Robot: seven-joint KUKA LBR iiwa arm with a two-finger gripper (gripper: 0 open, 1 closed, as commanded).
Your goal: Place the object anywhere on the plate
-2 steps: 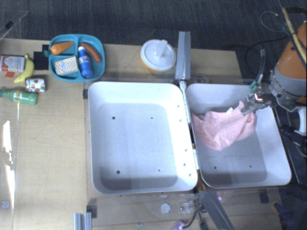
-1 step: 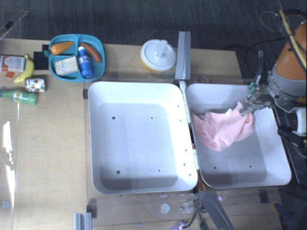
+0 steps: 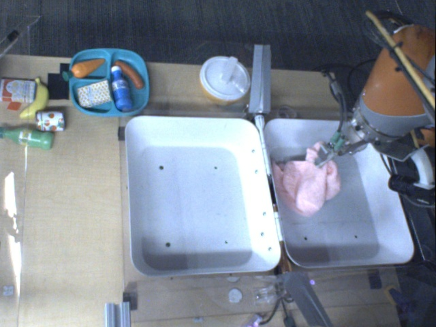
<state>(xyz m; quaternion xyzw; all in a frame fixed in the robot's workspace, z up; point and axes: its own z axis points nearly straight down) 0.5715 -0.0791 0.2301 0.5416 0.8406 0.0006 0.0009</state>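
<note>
Dark carpet (image 3: 170,12) behind wooden bench (image 3: 61,216)

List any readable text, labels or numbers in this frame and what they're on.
None can be read.
Small carton at far left: red and white print, too blurred to read.
Small can: patterned label, too small to read.
Blue bottle in the blue divided tray: pale label patch, illegible.
Green bottle: no legible marking.
White-lidded cup, both white bins and the pink cloth: no print visible.

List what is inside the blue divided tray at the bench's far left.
The blue divided tray holds a carrot, a blue bottle, a sausage-like piece and a patterned packet. Anything beneath them is hidden.
</note>
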